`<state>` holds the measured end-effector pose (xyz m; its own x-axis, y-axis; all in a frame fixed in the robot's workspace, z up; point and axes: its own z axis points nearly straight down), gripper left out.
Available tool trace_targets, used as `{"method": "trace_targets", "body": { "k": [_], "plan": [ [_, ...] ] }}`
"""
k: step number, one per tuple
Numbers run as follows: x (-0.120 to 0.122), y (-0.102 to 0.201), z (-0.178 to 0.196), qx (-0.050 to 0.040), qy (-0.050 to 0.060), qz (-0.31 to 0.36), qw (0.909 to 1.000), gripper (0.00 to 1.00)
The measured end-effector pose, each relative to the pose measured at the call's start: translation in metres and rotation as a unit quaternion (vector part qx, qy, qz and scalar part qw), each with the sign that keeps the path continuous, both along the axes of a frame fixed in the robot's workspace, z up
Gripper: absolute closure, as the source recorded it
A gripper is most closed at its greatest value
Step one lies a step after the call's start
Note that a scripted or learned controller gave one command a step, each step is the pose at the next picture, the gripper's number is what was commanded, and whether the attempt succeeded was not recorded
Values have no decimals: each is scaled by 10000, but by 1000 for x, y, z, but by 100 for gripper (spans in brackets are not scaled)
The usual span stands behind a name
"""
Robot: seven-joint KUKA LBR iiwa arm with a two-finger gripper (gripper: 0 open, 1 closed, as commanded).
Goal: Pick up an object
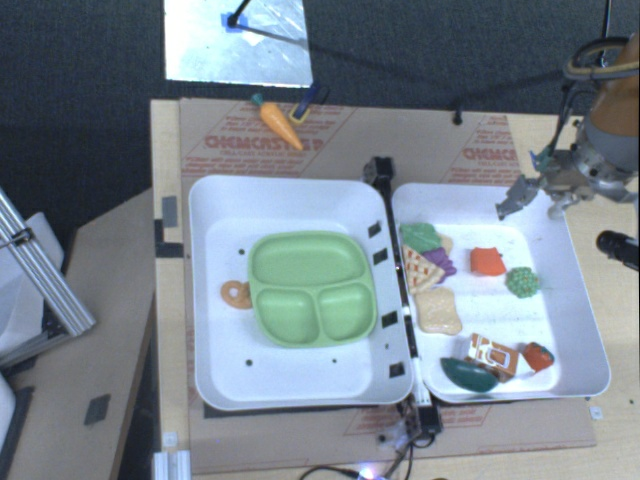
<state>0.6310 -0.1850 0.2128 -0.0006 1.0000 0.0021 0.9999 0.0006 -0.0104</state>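
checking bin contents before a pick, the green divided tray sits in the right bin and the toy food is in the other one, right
Not quite. The camera view shows the green divided tray in the left bin, beside a small pretzel. The toy food, such as the broccoli and orange block, is in the other one, the right bin.

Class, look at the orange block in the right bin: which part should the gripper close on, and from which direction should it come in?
Probably straight down from above, closing across the two opposite sides of the orange block. It lies flat and alone on the right bin floor, with bare space all round, so fingers fit beside it. The gripper is above the bin's far edge.
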Motion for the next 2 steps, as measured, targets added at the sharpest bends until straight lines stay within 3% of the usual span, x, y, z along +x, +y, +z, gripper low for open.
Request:
{"method": "trace_targets", "body": {
  "k": [1,2],
  "plan": [
    [3,0,8,-13,-63,14,10000,0],
    [1,-2,-54,-8,-38,6,10000,0]
  ]
}}
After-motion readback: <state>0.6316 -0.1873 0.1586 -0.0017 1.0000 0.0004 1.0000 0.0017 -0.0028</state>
